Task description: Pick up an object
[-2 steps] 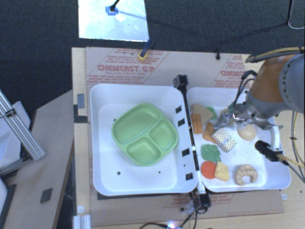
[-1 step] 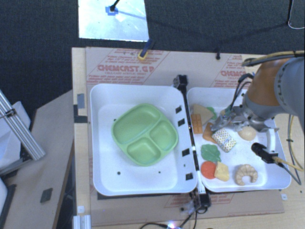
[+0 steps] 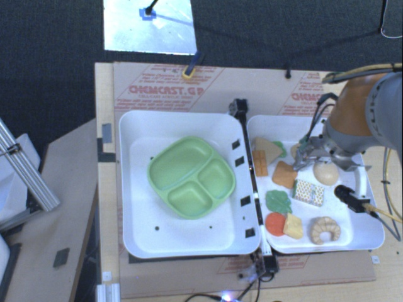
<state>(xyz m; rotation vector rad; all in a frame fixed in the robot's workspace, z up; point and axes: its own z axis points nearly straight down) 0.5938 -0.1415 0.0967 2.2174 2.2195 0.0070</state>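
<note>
- Your arm (image 3: 362, 115) comes in from the right and hangs over the far half of the right bin (image 3: 371, 231), its wrist pitched down toward the food pieces there, which I read as lining up on a pick.
- The gripper (image 3: 306, 153) sits low by the orange wedge (image 3: 284, 175) and the pale round piece (image 3: 325, 172); I can't tell how wide it's parted, and nothing visibly sits in its grasp.
- Your likely targets are all in this bin: a tan slice (image 3: 267, 148) toward the far left corner, a waffle strip (image 3: 259, 163) along the left wall, a patterned block (image 3: 309, 192) mid-bin.
- Along the near edge you've got a green leafy piece (image 3: 278, 201), a red round piece (image 3: 275, 223), a yellow chunk (image 3: 293, 226) touching it, and a croissant (image 3: 325, 229) toward the near right corner.
- They're crowded, several touching, so I'd judge a clean single pick tricky.
- The left bin (image 3: 135, 231) holds just the green divided plate (image 3: 191, 177), lying flat and centred, clear of the work.
- Hard to read: the wrist's body covers the bin's far right corner, so anything beneath is hidden.
- The black part (image 3: 350, 198) by the right wall is unclear to me.
- The arm is cut off at the right edge.
</note>
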